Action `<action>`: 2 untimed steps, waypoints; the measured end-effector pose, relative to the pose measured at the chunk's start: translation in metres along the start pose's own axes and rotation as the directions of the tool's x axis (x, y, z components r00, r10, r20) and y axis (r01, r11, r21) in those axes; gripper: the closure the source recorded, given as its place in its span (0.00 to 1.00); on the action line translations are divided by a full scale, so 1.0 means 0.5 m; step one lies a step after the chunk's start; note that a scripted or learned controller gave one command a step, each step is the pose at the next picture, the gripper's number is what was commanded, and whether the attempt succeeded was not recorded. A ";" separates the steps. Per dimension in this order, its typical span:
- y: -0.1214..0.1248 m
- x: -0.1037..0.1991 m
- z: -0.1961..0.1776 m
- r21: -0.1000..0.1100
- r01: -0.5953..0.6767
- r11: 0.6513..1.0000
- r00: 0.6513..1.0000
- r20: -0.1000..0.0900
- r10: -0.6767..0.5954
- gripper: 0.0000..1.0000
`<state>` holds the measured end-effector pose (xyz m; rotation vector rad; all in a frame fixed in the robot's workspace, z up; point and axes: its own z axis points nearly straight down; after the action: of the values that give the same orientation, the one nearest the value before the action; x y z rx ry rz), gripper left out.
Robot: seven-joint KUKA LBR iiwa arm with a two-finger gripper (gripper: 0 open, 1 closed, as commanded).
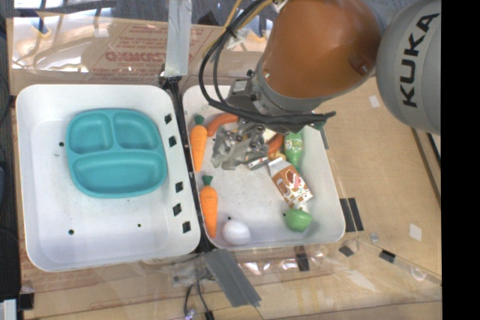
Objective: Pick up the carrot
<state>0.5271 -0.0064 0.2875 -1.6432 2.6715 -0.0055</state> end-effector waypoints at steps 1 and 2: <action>0.009 -0.037 -0.060 -0.004 0.375 0.927 0.927 0.001 -0.375 1.00; 0.017 -0.028 0.044 -0.010 0.668 0.744 0.744 0.004 -0.668 1.00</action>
<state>0.5260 0.0100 0.2656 -2.4959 1.9107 0.0057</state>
